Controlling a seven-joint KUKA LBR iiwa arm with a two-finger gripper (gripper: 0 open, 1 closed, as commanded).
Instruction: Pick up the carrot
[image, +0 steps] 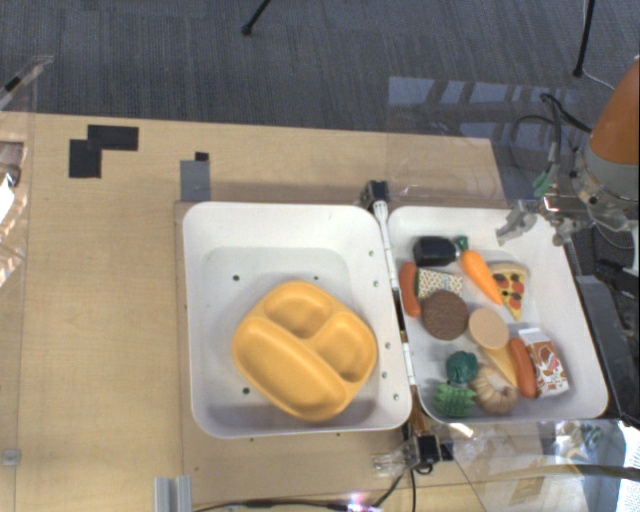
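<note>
Claw (537, 218) state: cannot tell | carrot (482, 277) wedged beside pizza slice (510, 288); risk: neighbour snagged, grasp slips

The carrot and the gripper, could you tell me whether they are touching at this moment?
Apart. The camera view shows the gripper over the bin's upper right rim, with bare white floor between it and the carrot.

- Two bins (200, 300) are sitting left of the gripper (535, 220).
- One yellow plate (305, 348) is lying there.
- One carrot (482, 276) is lying nearest.
</note>
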